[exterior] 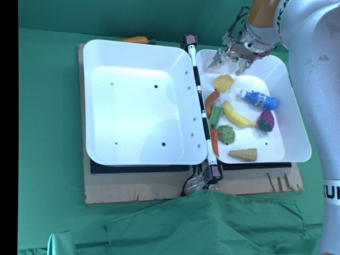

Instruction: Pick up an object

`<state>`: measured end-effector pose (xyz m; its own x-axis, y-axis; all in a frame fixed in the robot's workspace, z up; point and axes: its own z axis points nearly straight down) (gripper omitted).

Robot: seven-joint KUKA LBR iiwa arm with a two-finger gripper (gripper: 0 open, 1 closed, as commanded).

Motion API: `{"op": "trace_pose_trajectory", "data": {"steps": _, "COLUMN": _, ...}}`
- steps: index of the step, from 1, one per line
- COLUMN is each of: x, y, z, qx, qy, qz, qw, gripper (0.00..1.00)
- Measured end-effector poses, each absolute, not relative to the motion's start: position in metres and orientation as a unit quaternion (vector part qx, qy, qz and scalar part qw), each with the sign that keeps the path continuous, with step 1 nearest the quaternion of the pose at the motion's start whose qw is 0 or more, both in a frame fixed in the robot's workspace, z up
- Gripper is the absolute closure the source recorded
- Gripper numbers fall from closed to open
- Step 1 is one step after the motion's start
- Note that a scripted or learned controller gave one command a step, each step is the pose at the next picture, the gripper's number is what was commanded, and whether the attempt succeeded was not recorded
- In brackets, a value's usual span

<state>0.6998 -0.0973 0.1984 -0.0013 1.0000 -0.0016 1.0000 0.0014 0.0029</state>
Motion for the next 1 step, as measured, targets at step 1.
{"op": "trace_pose_trajectory", "data": {"steps": 1, "x": 0.6815, "y": -0.0962, "z": 0.1845, "qx": 0.709, "qy": 0.705, "qz": 0.0034, "qw": 0.006, "gripper": 0.00}}
